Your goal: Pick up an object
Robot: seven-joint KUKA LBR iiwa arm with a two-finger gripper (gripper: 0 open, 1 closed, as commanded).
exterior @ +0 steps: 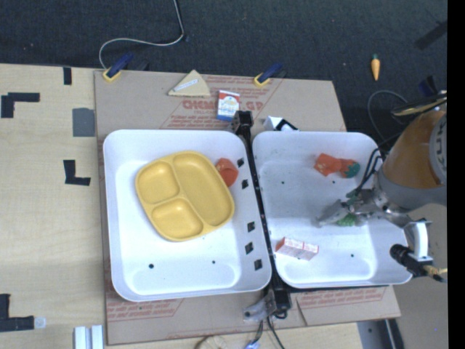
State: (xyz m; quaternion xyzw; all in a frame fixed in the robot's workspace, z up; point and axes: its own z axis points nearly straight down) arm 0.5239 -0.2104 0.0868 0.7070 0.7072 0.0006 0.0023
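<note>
As the arm (414, 158) reached in from the right, its gripper (341, 215) hung low over the right bin (290, 187), whether spread or closed could not be told. It looked to be mid-approach; a green object (347, 221) lay just beside it, an orange toy (333, 165) farther off, a small carton (296, 248) nearer. Next came a clean descent and squeeze. A yellow tray (184, 195) filled the left bin (123, 217) on cardboard (305, 97), dark carpet (290, 20) beyond.

Bins: we counted two, a left bin (123, 267) and a right bin (320, 271).
Yellow trays: we saw one (184, 193).
Small cartons: two, one in the right bin (296, 248), one behind the bins (228, 105).
Orange toys: two (227, 170) (330, 164).
</note>
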